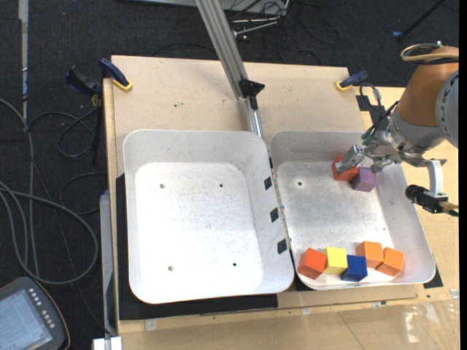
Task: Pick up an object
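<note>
We are seeing the grey two-finger gripper [363, 159] hovering low in the right white bin [321, 217] beside a small purple block [364, 179] touching an orange-red block [343, 170], its grasp unclear to us, so it risks nudging both aside.

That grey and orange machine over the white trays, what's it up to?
It is a robot arm trying to pick up a block. Its gripper is down in the right white bin, right at a purple block and an orange block near the bin's far end. Whether it has hold of either is unclear. Five more blocks, three orange, one yellow and one blue, sit along the near edge.
</note>
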Tool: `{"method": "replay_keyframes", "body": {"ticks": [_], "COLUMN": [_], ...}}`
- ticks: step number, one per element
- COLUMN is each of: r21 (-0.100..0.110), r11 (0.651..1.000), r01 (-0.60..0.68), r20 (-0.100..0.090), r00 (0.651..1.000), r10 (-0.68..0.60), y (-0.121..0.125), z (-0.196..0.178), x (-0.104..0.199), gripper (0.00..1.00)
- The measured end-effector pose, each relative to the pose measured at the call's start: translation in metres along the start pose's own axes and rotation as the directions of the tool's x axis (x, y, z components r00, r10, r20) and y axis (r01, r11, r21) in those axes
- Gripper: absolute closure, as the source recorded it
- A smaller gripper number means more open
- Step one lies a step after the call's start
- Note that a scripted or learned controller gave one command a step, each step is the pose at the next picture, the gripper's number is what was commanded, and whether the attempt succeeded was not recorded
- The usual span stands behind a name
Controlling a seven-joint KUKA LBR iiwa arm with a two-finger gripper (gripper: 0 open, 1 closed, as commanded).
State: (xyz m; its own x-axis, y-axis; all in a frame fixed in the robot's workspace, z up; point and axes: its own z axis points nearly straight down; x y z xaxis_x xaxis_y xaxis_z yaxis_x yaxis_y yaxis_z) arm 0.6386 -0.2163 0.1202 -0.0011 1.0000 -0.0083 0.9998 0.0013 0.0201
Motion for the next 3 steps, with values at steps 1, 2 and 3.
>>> {"method": "replay_keyframes", "body": {"ticks": [1,2,3], "r21": [-0.005,0.013,0.012], "r11": [1.0,1.0,1.0], "r01": [0.003,0.001,0.002], "r20": [0.003,-0.006,-0.005], "r00": [1.0,1.0,1.0], "r10": [-0.003,-0.001,-0.002], "y": [0.002,0.0,0.003], "z": [-0.009,-0.054,-0.109], "x": [0.0,0.003,0.002], "gripper": [1.0,1.0,1.0]}}
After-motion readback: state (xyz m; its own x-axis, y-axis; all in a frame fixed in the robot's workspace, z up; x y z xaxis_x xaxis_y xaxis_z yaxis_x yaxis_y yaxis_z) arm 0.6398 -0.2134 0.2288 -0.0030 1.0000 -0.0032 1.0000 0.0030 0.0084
